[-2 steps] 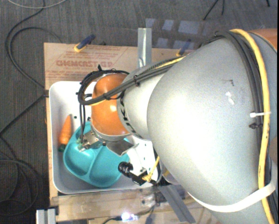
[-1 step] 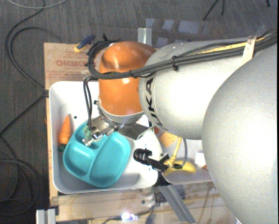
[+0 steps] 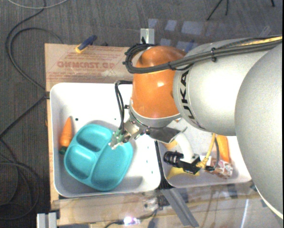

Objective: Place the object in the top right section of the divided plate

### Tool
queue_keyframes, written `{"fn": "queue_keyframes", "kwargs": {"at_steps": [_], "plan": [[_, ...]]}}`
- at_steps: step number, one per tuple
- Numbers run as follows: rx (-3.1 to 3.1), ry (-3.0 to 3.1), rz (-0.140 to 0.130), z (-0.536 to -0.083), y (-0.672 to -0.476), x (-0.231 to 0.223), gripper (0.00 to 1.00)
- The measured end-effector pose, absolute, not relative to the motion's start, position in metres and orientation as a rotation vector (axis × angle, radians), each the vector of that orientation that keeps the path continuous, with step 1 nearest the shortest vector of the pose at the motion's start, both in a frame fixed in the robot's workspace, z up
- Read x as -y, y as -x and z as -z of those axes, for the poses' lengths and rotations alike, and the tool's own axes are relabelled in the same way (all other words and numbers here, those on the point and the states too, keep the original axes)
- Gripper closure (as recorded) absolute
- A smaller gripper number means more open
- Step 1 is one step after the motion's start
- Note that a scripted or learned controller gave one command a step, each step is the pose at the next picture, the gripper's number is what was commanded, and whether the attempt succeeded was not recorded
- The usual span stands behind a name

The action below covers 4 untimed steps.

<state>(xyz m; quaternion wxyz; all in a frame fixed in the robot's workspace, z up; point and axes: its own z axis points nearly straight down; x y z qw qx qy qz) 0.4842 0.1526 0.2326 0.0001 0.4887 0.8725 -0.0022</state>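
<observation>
1. The big grey arm with its orange band (image 3: 153, 82) reaches in from the right of the frame and hangs over the seam between the two shallow white bins.
2. In the left white bin (image 3: 92, 93) lies a teal plastic divided plate (image 3: 98, 156), its three sections facing up. It sits toward the lower middle of that bin.
3. The gripper (image 3: 118, 140) hovers at the plate's upper right edge, low in the centre of the frame. Something small and greenish shows at its tip, but I cannot tell whether that is a held object or part of the tool, nor whether it is spread or closed.
4. An orange plastic carrot (image 3: 66, 132) lies along the plate's left rim, just beside it, with its long axis running roughly up and down the frame. It is across the plate from the gripper, to the left.
5. If the carrot is the object meant, I judge the arm must cross the plate leftward to fetch it.
6. The right white bin (image 3: 242, 175), lower right of the frame, holds yellow and orange items (image 3: 221, 152), partly hidden under the arm.
</observation>
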Motion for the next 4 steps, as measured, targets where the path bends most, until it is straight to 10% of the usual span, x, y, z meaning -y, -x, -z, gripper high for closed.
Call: {"fn": "queue_keyframes", "kwargs": {"at_steps": [1, 2, 3, 4], "plan": [[-2.825, -1.374, 0.005, -0.216, -0.485, -0.135, 1.0], [-2.93, -1.137, 0.005, -0.234, -0.483, -0.211, 1.0], [-2.97, -1.026, 0.005, -0.216, -0.484, -0.108, 1.0], [-2.998, -0.949, 0.004, -0.162, -0.483, -0.197, 1.0]]}}
